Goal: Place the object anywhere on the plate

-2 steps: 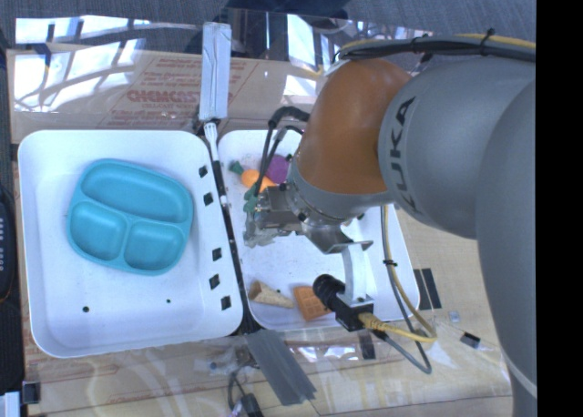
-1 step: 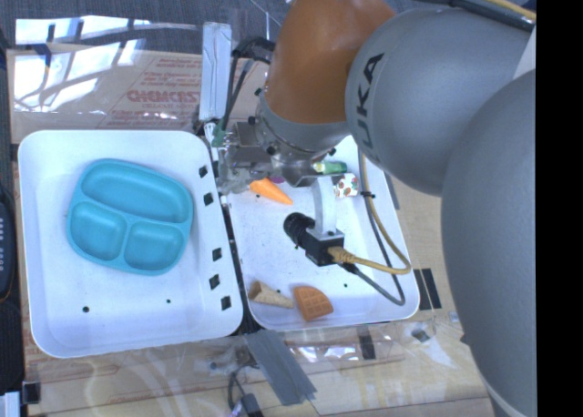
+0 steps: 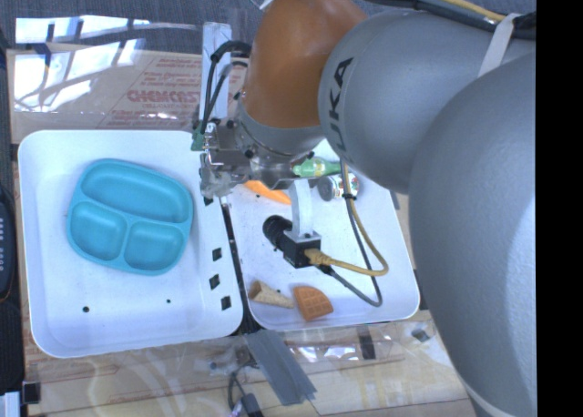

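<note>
Hanging where the left bin (image 3: 36, 224) meets the right bin (image 3: 393, 265) on the bench (image 3: 137, 371), the tool (image 3: 217, 171) hides its state.

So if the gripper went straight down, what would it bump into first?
Probably the white rim down the middle; the gripper hangs just above it. Depth is hard to judge.

Robotics lab, grey KUKA arm (image 3: 437, 124), twin white bins (image 3: 55, 306)

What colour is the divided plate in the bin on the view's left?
Plain light blue, no pattern; the plate shows best in the camera view.
</note>
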Robot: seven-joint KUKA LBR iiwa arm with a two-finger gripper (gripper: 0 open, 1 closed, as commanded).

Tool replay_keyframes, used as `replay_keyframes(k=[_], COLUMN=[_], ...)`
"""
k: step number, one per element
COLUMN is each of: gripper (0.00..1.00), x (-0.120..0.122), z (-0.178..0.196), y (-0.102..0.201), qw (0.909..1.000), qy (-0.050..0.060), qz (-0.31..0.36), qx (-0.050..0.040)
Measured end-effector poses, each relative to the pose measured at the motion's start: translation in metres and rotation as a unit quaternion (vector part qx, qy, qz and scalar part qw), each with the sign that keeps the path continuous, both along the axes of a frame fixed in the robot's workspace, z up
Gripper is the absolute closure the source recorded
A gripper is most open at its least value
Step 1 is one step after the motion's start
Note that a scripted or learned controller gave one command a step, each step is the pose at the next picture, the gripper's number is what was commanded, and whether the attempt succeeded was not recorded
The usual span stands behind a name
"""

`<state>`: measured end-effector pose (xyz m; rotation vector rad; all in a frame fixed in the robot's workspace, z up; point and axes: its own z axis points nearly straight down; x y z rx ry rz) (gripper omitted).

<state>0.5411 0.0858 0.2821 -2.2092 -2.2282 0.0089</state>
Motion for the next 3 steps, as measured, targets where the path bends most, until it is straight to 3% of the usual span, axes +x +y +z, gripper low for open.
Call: replay_keyframes(k=[1,2,3], gripper=[1.0,1.0,1.0], x=[-0.06,-0.065,-0.033], z=[0.102,0.052,0.044], y=[-0.051,-0.071,-0.011], qw=[1.0,1.0,1.0], qy=[-0.006,-0.001,-0.002], qz=[-0.001,-0.001,0.002], qx=[0.0012,-0.0002,0.0003])
